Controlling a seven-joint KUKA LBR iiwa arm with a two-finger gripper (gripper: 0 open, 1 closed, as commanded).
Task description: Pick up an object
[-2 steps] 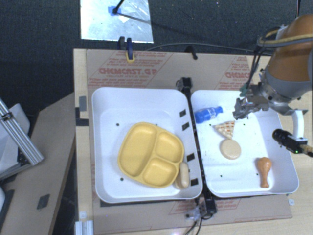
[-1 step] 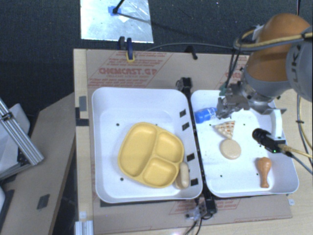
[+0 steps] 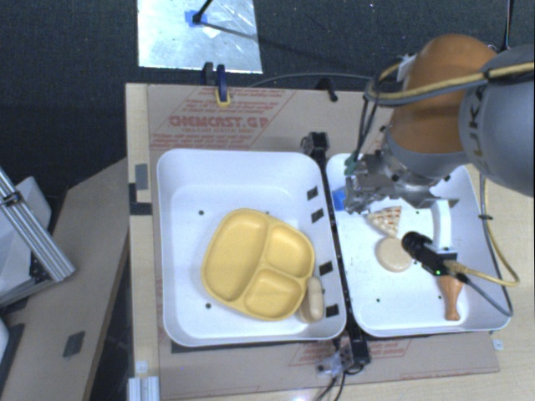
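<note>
The gripper (image 3: 361,197) is low in the right bin (image 3: 401,316), near a blue item (image 3: 338,199); nothing looks lifted yet. Whether it is open or closed, I cannot tell. The grasp and lift seem left to do.

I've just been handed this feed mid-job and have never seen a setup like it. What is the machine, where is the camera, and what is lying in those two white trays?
One camera looks down at a slant on a bench holding two shallow white bins. The grey and orange machine at right is a robot arm; its gripper sits low over the right bin's far left corner, and the view does not show whether it grips anything. The left bin holds a yellow divided plate with a small beige piece against its near right edge. The right bin holds a tan wedge, a pale round disc, a black-tipped tool with a wooden handle, a white bar and something blue beside the gripper.
</note>
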